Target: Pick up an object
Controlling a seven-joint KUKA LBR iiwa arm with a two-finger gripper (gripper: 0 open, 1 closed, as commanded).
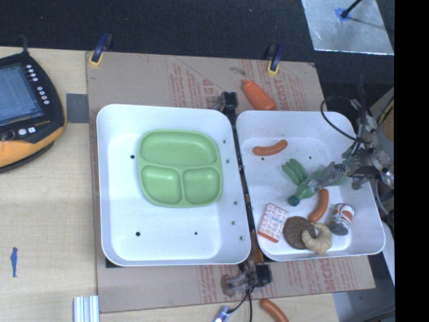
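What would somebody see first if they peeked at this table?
Probably the big green divided plate, alone in the left white bin. Next, the right white bin with its jumble of toy food: a hot dog sausage, green vegetable pieces and a brown cookie.

Even, fairly bright overhead light; the two white bins verge on overexposure, with soft glare across their floors; shadows are faint and short; the dark floor beyond the desk loses detail; the hand looks slightly soft, perhaps blurred.
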